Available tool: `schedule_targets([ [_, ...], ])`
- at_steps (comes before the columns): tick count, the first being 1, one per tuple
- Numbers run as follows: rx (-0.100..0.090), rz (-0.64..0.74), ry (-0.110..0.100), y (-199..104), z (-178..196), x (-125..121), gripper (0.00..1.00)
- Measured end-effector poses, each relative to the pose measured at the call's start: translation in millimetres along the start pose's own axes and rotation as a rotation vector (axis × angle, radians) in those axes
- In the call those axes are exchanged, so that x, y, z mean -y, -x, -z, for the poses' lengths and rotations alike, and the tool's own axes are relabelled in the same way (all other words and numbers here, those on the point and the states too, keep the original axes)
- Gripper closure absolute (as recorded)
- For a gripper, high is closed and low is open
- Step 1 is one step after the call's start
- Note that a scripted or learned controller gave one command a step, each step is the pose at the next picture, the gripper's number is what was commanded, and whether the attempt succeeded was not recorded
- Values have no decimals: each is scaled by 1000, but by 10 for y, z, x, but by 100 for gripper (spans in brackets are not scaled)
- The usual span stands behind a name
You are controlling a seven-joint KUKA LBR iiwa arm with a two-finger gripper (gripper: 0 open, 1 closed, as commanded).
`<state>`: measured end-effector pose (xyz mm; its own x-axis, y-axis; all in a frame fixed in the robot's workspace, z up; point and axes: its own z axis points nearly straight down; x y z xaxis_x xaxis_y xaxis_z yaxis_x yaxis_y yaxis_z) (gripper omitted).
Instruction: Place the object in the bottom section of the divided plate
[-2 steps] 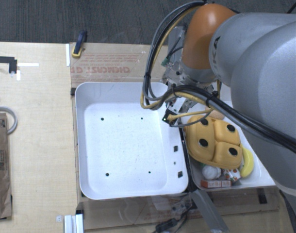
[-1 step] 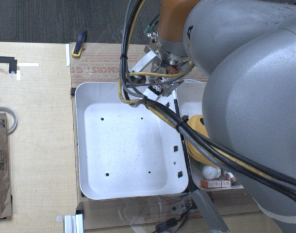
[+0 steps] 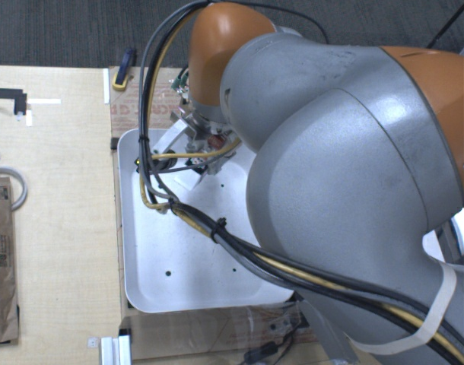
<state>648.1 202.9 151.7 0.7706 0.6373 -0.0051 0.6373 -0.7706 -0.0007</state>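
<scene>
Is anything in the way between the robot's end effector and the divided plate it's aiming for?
Hard to say. The grey arm covers much of the white bin, and no divided plate is visible. The bare bin floor holds nothing that would block.

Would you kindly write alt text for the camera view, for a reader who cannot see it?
A large grey and orange arm reaches in from the right and covers much of a shallow white bin, its hand low near the bin's far end. Black and yellow cables trail across the bin. On the wooden bench to the left lies a brown bag.
</scene>
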Motion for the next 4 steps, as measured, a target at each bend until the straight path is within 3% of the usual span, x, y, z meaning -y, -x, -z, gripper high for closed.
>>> schedule_targets([
  [1, -7, -271, -2, 734, -590, -274, 100],
  [2, -4, -490, 0, -31, -333, 43, 100],
  [3, -3, -492, 0, 67, -602, -26, 100],
  [4, -3, -496, 0, 15, -441, -26, 100],
])
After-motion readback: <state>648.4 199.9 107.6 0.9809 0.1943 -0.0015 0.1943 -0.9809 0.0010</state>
